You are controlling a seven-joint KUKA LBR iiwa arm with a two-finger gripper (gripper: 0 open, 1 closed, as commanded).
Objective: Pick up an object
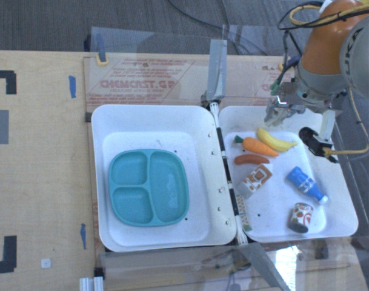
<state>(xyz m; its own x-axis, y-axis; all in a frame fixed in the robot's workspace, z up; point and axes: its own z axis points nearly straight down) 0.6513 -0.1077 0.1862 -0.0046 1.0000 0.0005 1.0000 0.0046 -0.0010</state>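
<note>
The arm reaches in, gripper pointing down; I cannot tell its grip. Just below it lies a banana, long side pointing sideways.

Red print ran across the cardboard sheet behind the bins, too blurred to read; no other text was legible.

We see a wooden bench bearing the left bin; right of that bin, touching it, sits the right bin.
</note>
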